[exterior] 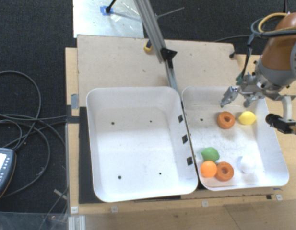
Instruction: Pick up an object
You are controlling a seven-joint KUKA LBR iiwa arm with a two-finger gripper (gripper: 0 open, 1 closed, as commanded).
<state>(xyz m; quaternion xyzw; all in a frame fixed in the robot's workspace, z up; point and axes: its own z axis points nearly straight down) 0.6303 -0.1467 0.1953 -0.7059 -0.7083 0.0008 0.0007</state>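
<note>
Hovering above the far part of the right bin [270, 143], hand [236, 96] tilting down toward the orange ring [226, 120] and yellow ball [247, 118] lying just beside each other. Fingers spreading apart, clamping nothing. Probably lining up over that near pair. Resting nearer the front: green ball [210, 154], orange ball [208, 169], second ring [224, 171], white ball [247, 164].

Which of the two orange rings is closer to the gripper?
The orange ring beside the yellow ball, just below the gripper; the other ring lies near the bin's front edge.
</note>
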